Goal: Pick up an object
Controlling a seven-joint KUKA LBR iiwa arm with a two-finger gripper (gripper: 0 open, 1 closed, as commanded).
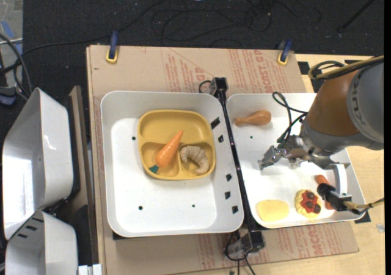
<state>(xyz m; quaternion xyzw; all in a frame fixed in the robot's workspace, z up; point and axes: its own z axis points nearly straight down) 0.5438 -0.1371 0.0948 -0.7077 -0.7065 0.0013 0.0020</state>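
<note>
Two white bins side by side; gripper [269,161] is low over the right bin [244,145], arm [342,115] coming in from the right.

Camera view: the metal fingers point left over bare bin floor. Nothing sits between them, so no grasp. How far apart they are, cannot tell at this angle.

Candidates relative to the jaws:
- chicken drumstick [253,119], up-left of the jaws, near, tan and smooth with a narrow bone end. Likely easiest target.
- pale yellow disc [272,210], below the jaws, flat, probably hard to pinch.
- small pizza piece [307,201], down-right, red toppings.
- orange-red bit [322,179] just beside the arm, partly hidden.

Far left of the jaws, in the left bin [122,164]: yellow divided plate [153,122] keeps carrot [169,149] and shrimp [195,157] in separate compartments.
</note>
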